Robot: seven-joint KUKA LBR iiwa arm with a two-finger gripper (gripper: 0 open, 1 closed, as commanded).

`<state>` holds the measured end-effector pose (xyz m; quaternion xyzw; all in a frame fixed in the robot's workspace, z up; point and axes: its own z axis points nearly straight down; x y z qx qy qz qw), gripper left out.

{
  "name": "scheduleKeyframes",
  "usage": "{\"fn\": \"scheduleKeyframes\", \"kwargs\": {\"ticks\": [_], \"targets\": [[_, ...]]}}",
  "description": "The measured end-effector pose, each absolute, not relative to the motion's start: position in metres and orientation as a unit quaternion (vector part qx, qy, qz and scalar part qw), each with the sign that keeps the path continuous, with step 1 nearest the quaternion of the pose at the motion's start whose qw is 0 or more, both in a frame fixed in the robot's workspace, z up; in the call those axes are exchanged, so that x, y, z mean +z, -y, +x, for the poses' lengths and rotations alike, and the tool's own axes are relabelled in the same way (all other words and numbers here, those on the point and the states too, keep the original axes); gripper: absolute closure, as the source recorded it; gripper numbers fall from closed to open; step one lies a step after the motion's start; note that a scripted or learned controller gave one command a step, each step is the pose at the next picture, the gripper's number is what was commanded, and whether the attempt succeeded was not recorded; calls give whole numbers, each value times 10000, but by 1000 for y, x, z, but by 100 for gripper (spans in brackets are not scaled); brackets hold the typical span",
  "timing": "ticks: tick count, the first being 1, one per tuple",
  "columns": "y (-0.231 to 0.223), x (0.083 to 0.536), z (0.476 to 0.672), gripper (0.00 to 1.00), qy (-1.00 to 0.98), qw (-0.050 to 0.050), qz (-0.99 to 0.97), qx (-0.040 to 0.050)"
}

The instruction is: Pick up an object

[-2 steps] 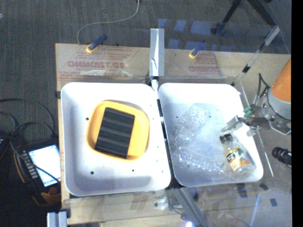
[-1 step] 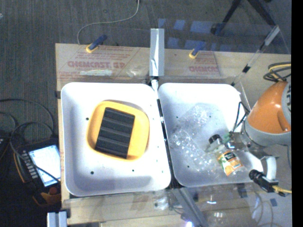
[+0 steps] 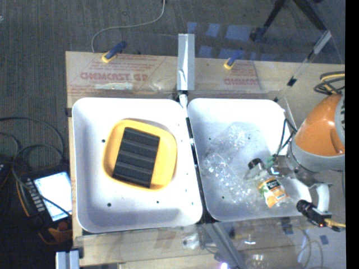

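Bottle (image 3: pixel 269 188) with an orange label lies untouched at the right bin's (image 3: pixel 235 108) near-right corner beside crumpled clear plastic (image 3: pixel 230 161), the gripper (image 3: pixel 273 164) poised above it, grasp undetermined, pickup still ahead.

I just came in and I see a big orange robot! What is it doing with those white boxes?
The grey robot arm with the orange band is reaching from the right into the right white bin. Its gripper sits low in that bin, right beside a small clear bottle with an orange label and a dark cap. A crumpled clear plastic bottle lies nearby. The left white bin holds a yellow-rimmed object with a black ribbed top, which nobody is touching. Nothing looks lifted yet.
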<state>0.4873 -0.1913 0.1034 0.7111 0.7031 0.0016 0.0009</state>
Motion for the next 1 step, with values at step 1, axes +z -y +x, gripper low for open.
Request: {"fn": "scheduleKeyframes", "kwargs": {"ticks": [1], "targets": [[139,188,502,100,-6960,-6,7181,-10]]}}
